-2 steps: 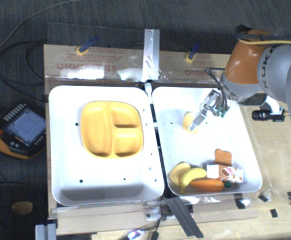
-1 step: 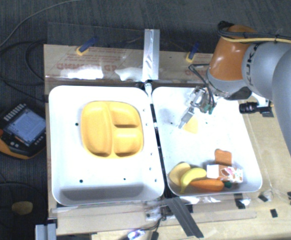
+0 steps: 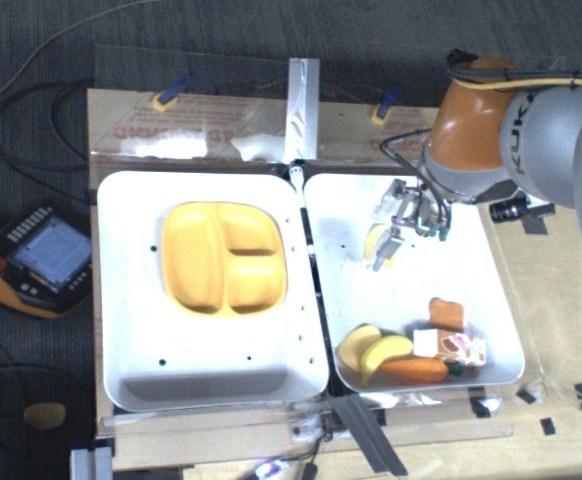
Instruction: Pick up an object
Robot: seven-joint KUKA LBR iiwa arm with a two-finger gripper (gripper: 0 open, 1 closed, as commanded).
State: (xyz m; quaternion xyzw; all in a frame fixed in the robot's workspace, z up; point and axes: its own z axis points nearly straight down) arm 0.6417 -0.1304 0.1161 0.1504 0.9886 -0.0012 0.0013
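Hanging over the right bin (image 3: 491, 258), the jaws (image 3: 383, 245) grasp a small yellow object (image 3: 379, 244); remaining toys cluster below.

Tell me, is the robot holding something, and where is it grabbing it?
Yes. The gripper has a small yellow object between its fingers, pinched at its upper end, hanging over the right bin. The carrot and other toys lie in the bin's near corner.

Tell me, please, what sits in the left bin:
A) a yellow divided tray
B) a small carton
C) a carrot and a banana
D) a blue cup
A: the yellow divided tray lies alone in the middle of the left bin, while the carrot, banana and small carton crowd the near edge of the right bin.
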